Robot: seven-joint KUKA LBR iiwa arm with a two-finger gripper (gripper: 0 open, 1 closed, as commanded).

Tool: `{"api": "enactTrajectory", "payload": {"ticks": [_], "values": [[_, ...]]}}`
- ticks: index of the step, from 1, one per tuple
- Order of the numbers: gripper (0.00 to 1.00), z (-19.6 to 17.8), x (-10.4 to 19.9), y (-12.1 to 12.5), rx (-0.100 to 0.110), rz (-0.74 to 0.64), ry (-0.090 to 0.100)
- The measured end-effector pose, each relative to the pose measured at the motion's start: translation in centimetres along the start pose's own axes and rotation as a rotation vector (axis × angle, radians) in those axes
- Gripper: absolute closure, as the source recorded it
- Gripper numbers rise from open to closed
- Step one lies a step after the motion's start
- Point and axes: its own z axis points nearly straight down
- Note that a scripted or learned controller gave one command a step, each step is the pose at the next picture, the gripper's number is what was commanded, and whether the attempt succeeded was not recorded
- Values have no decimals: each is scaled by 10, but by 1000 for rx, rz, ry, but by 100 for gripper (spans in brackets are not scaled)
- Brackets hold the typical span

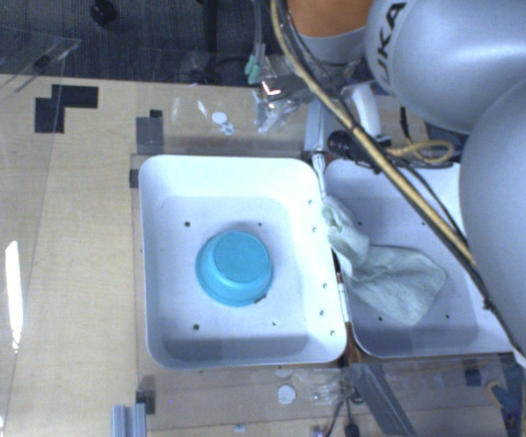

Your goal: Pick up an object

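Note:
A round blue bowl (235, 268) lies upside down in the middle of the left white bin (167, 335). A crumpled pale grey-green cloth (386, 279) lies in the right bin (409, 344), and one end of it is draped up against the wall between the two bins. The grey arm (481, 80) with its orange band (327, 3) covers the top and right of the view. My gripper (269, 98) hangs beyond the far edge of the left bin, well away from both the bowl and the cloth, with nothing seen in it.
Cables (381, 162) run from the arm across the far part of the right bin. The wooden bench (54, 271) stretches to the left of the bins, with black marks at its far left. Small round bits lie by the front edge.

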Motion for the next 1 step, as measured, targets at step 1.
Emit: {"api": "enactTrajectory", "payload": {"ticks": [1], "values": [[100, 9, 55, 18, 1, -92, 0]]}}
